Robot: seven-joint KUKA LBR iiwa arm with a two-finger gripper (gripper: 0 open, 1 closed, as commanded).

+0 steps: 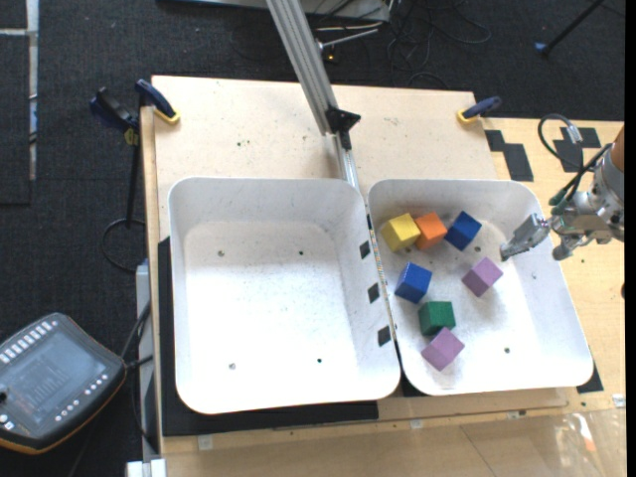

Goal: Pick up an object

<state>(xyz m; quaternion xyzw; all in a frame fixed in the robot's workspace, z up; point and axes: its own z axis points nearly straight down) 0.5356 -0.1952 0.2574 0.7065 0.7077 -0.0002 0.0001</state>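
Bench (258,127) seen across the middle of the frame, carrying two white bins side by side. Left bin (199,217) at centre left. Right bin (556,316) at centre right, holding seven small blocks clustered toward its left half, likely tipped in loosely as pick targets.

Arm (606,192) entering at the right edge, over the right bin's upper right rim. Claw (542,235) noted there; whether it is open or closed cannot be told.

Blocks: yellow (401,232), orange (431,229) touching it, blue (463,231), second blue (413,282), green (436,316), purple (482,275) nearest the claw, second purple (442,348). None seen held.
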